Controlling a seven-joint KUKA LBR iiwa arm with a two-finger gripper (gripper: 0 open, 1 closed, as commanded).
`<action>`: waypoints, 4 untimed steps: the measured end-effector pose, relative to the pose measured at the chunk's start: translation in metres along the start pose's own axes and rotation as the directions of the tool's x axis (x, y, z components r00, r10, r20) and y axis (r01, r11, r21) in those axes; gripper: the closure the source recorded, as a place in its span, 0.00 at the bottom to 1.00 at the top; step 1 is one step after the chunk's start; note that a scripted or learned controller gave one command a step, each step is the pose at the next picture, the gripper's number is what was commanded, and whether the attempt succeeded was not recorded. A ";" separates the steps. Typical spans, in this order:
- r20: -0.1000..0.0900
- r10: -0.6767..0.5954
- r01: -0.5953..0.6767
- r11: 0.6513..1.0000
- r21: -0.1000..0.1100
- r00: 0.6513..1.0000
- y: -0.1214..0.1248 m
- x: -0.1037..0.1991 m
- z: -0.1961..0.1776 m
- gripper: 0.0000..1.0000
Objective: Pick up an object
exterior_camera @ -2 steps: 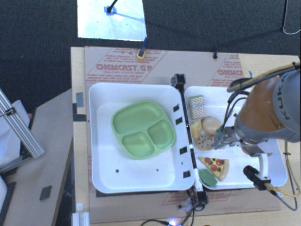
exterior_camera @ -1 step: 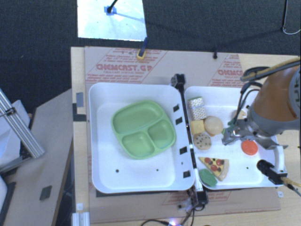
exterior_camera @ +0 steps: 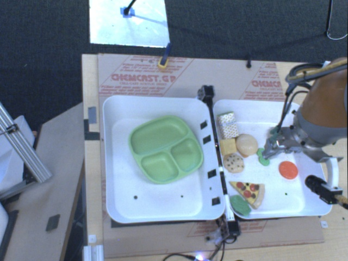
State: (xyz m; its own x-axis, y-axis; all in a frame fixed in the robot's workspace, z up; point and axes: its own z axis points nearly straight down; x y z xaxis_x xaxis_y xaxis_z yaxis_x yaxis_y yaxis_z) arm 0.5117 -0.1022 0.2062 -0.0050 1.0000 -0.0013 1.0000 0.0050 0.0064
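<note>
The arm (exterior_camera: 321, 110) is a thick rounded body, its upper section a broad orange-brown band that gives way below to a smooth grey collar. Dark cables run in loops over the top of the orange section, with a pale yellowish line among them, and one thin dark cable drops down the side toward the tool. Beneath the grey collar sits a lighter metallic block with small angular parts, from which the gripper (exterior_camera: 270, 148) projects as a short cluster of grey metal pieces with a speck of green beside it. Behind the tool a black, blunt-ended part (exterior_camera: 321, 188) juts out below a white strut. Any screws or markings are too small to make out.
</note>
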 end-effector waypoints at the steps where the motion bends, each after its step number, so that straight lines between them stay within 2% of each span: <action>1: -0.001 0.000 0.000 1.000 0.002 1.000 0.002 0.000 -0.019 1.00; 2: -0.002 -0.005 0.005 1.000 0.003 1.000 0.025 0.051 -0.016 1.00; 4: -0.003 -0.005 0.005 1.000 0.004 1.000 0.035 0.152 -0.027 1.00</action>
State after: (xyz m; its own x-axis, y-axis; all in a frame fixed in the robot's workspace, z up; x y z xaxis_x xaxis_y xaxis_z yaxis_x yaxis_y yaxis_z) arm 0.5462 0.0504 0.2332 -0.0101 0.9999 0.0020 0.9999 0.0101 0.0021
